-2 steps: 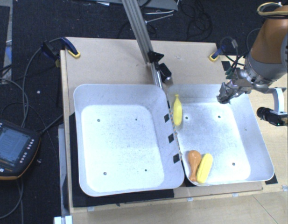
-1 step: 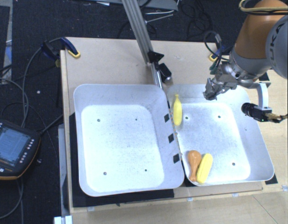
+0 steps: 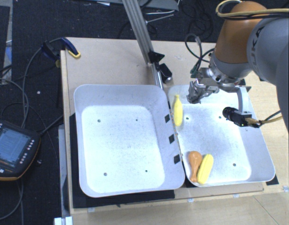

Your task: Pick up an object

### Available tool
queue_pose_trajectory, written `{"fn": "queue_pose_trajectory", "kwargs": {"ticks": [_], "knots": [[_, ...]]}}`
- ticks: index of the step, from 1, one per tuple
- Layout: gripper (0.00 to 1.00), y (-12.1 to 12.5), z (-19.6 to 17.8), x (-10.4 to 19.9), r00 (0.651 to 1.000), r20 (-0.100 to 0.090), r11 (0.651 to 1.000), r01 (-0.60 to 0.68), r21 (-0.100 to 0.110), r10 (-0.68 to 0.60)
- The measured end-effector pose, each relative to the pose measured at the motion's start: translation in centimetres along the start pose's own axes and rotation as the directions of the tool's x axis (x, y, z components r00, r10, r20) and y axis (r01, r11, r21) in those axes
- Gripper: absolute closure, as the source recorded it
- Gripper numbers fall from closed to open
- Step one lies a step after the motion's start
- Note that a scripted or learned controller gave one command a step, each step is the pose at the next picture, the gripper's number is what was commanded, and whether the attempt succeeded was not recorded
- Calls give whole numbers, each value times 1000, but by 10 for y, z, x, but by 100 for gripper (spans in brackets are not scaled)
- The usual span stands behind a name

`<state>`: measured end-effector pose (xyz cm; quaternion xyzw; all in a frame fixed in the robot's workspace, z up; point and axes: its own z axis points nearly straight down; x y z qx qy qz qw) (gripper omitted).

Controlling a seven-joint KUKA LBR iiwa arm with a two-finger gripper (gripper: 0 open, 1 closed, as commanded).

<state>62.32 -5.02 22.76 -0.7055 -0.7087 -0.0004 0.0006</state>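
Note:
A yellow banana-shaped object [image 3: 178, 112] lies upright along the left wall of the right bin [image 3: 238, 144]. At that bin's front left, an orange drumstick-shaped object [image 3: 195, 161] rests touching a yellow oblong object [image 3: 205, 168]. My gripper [image 3: 196, 96] hangs over the back of the right bin, a little to the right of the banana-shaped object and apart from it. Nothing shows between its fingers.
The left bin [image 3: 121, 139] sits beside the right one, sharing a raised divider with black clips. A slanted metal rail [image 3: 142, 32] rises behind the bins. A black fitting with a yellow cable [image 3: 238, 117] juts over the right bin.

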Motion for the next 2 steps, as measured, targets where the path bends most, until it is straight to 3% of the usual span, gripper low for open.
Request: {"fn": "queue_pose_trajectory", "kwargs": {"ticks": [2], "knots": [[100,7,5,120,1000,0,1000,0,0,0]]}}
